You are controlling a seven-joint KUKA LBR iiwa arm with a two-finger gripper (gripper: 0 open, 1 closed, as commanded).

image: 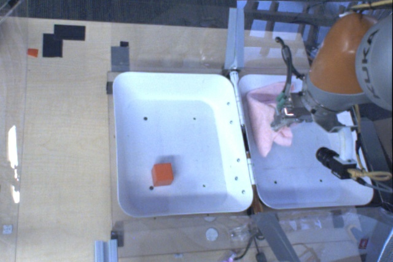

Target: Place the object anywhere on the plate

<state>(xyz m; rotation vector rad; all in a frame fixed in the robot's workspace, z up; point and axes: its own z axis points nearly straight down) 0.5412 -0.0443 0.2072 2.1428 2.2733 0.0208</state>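
A small orange-red block (163,174) lies in the left white bin (129,132), toward its near left corner. A pale pink, crumpled-looking item (265,116) lies in the right white bin (307,193), against that bin's left wall; I cannot tell if it is a plate or a cloth. My gripper (284,121) reaches in from the right and hangs over the pink item's right edge, touching it or just above it. Nothing shows clearly between its tips. The block is far from the gripper, a whole bin width to the left.
A metal divider (241,132) runs between the two bins. Black and orange markers (58,40) sit on the wooden bench at the far left. A metal frame (270,15) stands behind the right bin. My arm's orange band (341,52) looms over the right bin's far corner.
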